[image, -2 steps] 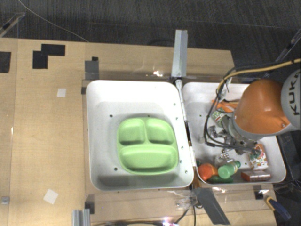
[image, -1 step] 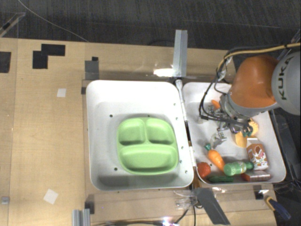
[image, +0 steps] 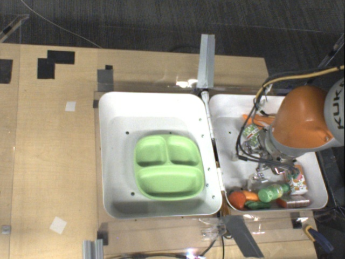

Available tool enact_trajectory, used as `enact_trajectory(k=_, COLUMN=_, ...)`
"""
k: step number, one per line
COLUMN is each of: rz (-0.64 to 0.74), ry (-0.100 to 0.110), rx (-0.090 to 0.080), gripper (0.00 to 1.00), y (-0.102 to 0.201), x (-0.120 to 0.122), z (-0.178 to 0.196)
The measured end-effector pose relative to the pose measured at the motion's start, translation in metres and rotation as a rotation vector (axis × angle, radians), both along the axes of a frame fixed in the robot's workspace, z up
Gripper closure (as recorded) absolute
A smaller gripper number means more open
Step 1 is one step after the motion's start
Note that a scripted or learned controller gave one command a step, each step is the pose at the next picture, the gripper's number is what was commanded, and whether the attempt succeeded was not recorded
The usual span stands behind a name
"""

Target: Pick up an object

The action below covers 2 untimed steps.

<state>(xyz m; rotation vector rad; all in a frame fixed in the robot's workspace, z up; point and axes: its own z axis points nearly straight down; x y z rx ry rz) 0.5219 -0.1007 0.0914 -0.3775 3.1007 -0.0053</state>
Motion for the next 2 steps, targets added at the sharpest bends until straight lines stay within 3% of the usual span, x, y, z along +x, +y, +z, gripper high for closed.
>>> enact_trajectory(k=1, rz=-0.064, ry=0.004, rx=0.002, gripper=0.00, y=-0.036, x=0.115, z=-0.003)
enact_trajectory(k=2, rz=-0.065, ry=0.004, rx=0.002, gripper=0.00, y=-0.034, x=0.059, z=-0.001)
